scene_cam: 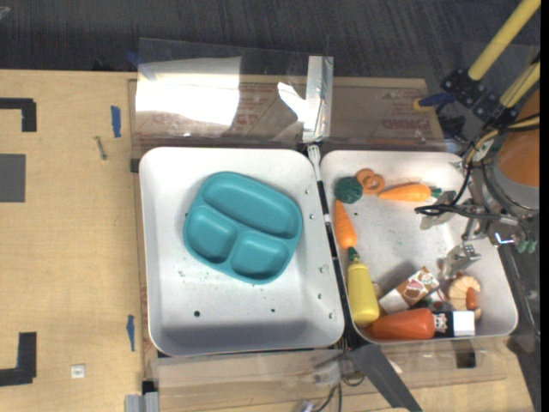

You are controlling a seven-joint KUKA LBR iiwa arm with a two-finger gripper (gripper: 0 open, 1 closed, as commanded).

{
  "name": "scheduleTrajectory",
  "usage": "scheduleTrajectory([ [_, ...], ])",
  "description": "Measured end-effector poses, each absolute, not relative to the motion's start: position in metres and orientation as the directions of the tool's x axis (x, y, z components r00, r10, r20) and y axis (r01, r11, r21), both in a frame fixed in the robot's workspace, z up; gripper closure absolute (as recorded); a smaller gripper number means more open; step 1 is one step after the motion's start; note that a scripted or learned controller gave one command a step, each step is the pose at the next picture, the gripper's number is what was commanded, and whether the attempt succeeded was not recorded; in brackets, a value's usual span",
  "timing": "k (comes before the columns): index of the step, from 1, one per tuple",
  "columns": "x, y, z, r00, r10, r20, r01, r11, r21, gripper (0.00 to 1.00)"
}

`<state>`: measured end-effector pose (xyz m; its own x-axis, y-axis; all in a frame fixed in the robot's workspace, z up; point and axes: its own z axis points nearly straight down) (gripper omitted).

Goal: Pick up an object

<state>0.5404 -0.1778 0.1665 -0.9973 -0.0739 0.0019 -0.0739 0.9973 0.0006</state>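
Approach step: claw (pixel 464 256), finger state indeterminate, hangs above the right bin (pixel 412 221); next, descent onto the toy bun (pixel 464 293).

A robotics lab — taped plywood bench (pixel 60 230), white bins (pixel 163 230), clear plastic shield (pixel 223 101).

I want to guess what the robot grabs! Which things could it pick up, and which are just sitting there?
Could be picked up, all in the right bin:
yellow plastic bottle
long red toy pepper
orange toy carrot
slim orange carrot

Just sitting there:
teal divided plastic tray
left white bin
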Motion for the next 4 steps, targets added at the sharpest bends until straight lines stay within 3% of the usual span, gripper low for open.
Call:
scheduleTrajectory([
  [1, 0.529, -0.19, 0.113, -0.995, -0.098, -0.027, -0.098, 0.995, -0.009, 0.0],
  [2, 0.638, -0.181, 0.089, -0.991, -0.136, -0.008, -0.136, 0.991, -0.002, 0.0],
  [3, 0.605, -0.149, 0.094, -0.992, -0.122, -0.006, -0.122, 0.992, 0.001, 0.0],
  [4, 0.535, -0.13, 0.089, -0.992, -0.127, -0.012, -0.127, 0.992, -0.002, 0.0],
])
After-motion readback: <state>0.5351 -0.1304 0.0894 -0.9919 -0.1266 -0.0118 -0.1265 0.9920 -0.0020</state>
